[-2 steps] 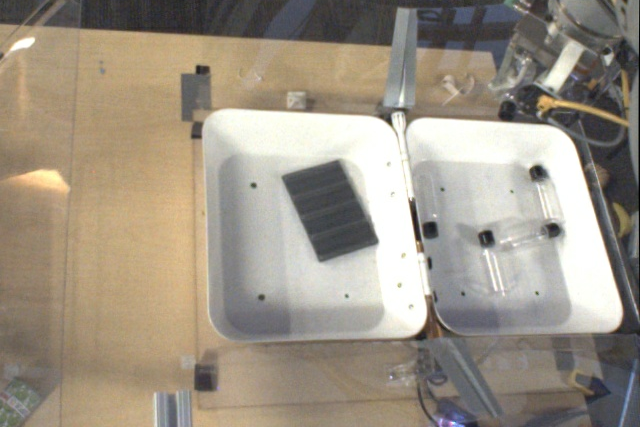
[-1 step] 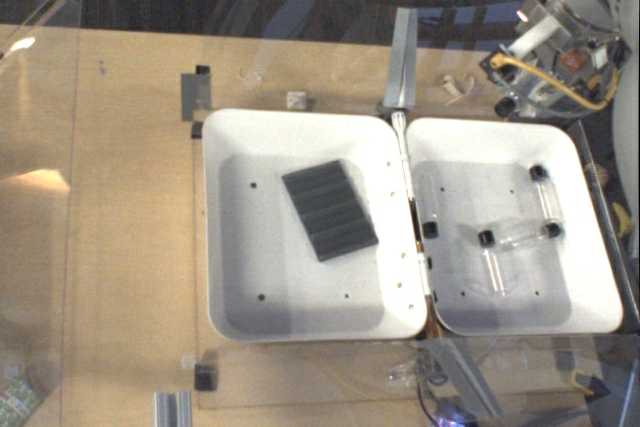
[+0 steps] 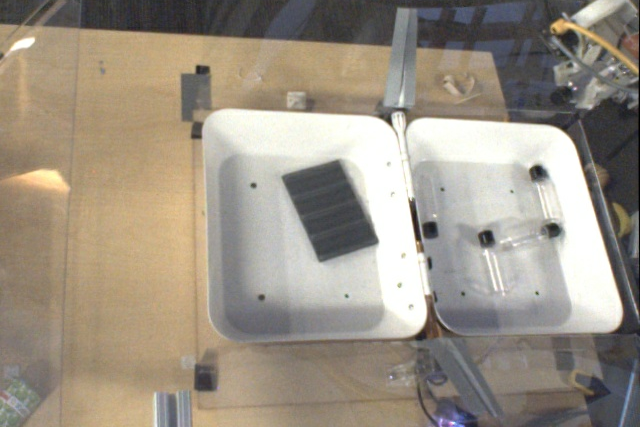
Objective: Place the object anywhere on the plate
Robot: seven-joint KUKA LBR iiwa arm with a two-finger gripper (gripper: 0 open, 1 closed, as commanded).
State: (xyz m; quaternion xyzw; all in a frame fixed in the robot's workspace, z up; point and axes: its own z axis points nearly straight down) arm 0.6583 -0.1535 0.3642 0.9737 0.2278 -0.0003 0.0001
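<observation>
So the wooden desk [image 3: 110,245] has two shallow white plastic bins sitting side by side, edges touching in the middle. The left bin [image 3: 225,315] has a dark grey ribbed rectangular plate [image 3: 330,210] lying flat in it, turned at a slant, roughly in the middle and a bit toward the back.

The right bin [image 3: 600,310] holds the objects: clear plastic tubes with black caps. One tube [image 3: 545,192] lies near the bin's far right side, two more tubes [image 3: 510,243] make a rough L shape around the centre (they look like they touch or cross, hard to say), and another black-capped tube [image 3: 428,210] lies along the left wall. None of them is on the plate.

The grey arm's end [image 3: 600,45] sits up at the top right corner, off beyond the bins and well apart from the tubes. Can't tell whether its fingers are spread or pressed together.
</observation>
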